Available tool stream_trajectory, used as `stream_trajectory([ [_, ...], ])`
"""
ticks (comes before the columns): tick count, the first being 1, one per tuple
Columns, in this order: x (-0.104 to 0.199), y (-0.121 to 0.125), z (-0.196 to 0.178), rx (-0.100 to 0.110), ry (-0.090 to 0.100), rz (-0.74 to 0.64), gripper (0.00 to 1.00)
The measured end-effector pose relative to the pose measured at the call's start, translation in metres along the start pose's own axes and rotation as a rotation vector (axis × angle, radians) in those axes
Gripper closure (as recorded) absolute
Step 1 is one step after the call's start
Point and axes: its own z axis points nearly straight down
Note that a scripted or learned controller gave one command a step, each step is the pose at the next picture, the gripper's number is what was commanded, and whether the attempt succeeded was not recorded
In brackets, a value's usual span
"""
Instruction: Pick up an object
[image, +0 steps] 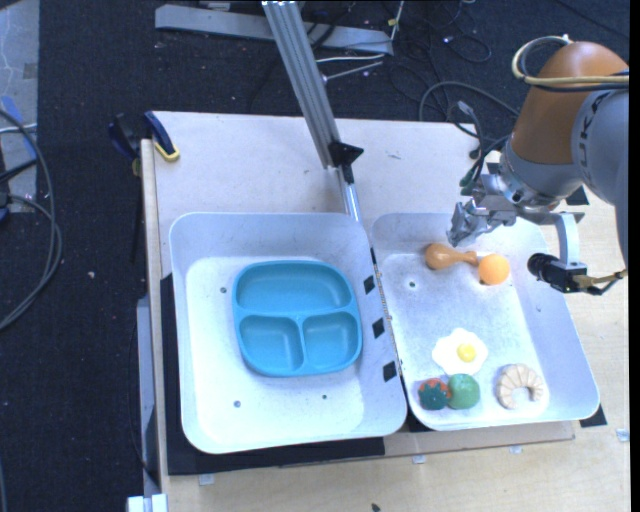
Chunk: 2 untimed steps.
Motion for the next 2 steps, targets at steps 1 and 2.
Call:
stream_trajectory([
  [1, -0.004, 0.000, -0.063, -0.002, -0.001, 0.001, 1.00],
  [2, 0.054, -0.001, -0.068, 0.004, 0.003, -0.004, 1.00],
])
